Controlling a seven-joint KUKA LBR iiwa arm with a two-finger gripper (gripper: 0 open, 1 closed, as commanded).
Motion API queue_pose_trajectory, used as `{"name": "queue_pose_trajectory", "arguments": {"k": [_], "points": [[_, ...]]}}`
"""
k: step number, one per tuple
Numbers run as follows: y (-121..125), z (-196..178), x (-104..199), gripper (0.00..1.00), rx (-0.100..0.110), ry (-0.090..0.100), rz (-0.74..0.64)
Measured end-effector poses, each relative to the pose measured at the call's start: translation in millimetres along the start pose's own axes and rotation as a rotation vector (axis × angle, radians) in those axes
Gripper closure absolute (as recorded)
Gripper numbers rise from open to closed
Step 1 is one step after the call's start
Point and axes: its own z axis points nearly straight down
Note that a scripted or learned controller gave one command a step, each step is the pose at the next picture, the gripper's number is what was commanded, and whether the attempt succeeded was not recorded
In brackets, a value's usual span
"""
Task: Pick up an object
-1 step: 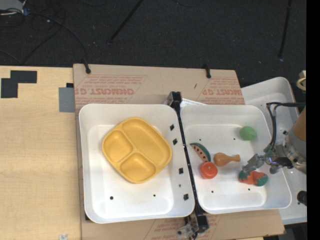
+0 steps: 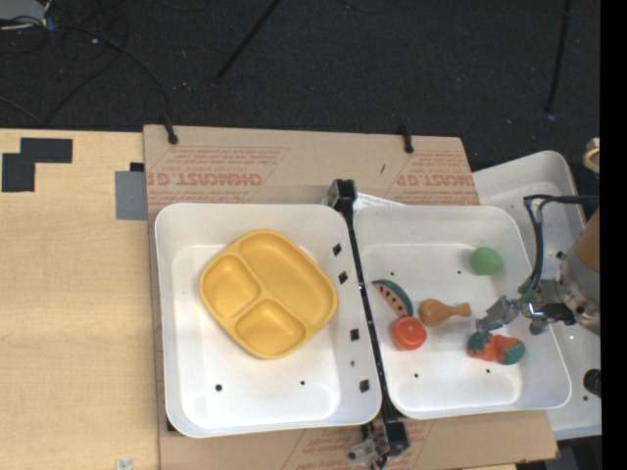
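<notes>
While the metal two-finger gripper [image 2: 497, 313] hangs over the right white bin [image 2: 446, 399], whether it is spread or closed cannot be told; just below it lies an orange-and-green toy carrot [image 2: 497, 348].

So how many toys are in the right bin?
5: a green ball at the back, a watermelon slice, a drumstick, a tomato, and an orange-green toy by the hand.
</notes>
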Motion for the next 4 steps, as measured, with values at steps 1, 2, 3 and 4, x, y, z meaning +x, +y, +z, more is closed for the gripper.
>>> {"name": "queue_pose_trajectory", "arguments": {"k": [1, 2, 3, 4], "points": [[2, 62, -2, 0.0, 0.001, 0.002, -0.001], [8, 73, -2, 0.0, -0.02, -0.004, -0.006], [6, 66, -2, 1.0, -0.011, -0.002, -0.001], [2, 21, 3, 1.0, -0.002, 0.001, -0.003]]}}
